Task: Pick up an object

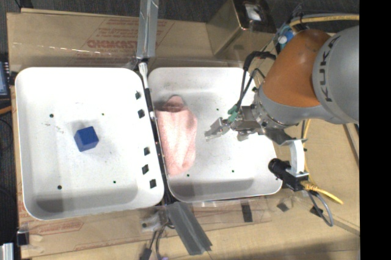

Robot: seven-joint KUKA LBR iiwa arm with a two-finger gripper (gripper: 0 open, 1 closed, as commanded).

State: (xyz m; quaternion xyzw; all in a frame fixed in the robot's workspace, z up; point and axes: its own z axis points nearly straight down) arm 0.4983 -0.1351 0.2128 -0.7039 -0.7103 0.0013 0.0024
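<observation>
Here I see the gripper hovering in the right bin, jaws spread, grasping nothing. A pink cloth lies just beside it; a blue cube sits in the left bin.

Two white bins sit side by side. The left bin holds a blue cube near its centre. In the right bin, a pink cloth lies at nine o'clock, and the gripper hovers mid-bin, apart from it.
</observation>
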